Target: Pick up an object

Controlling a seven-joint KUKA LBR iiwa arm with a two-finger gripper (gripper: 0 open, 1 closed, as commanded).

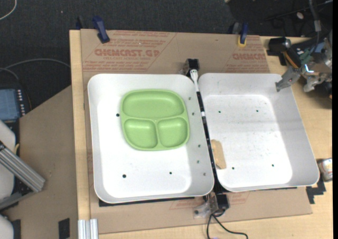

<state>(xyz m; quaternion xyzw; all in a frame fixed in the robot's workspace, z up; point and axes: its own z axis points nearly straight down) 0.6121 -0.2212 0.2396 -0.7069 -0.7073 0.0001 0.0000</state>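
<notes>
The green plate (155, 120) has three sections, one big and two small. It lies flat in the left bin (105, 169), a bit toward the far side. Its long side runs left to right. A small tan piece that looks like wood (218, 154) lies in the right bin (264, 143), at that bin's left edge, near the rim where the two bins meet. Its long side runs near to far.

The gripper (288, 79) is at the far right corner of the right bin, with the arm behind it off to the right. It is too small and blurry here, so I cannot tell if the jaws are spread or pressed together. Nothing can be seen held in them.

Both things lie to the left of the gripper and nearer to us. The tan piece is closer to it. The plate is well apart from it, across the whole right bin.

The bins sit on a brown board (132, 48) clamped to the tabletop
</notes>
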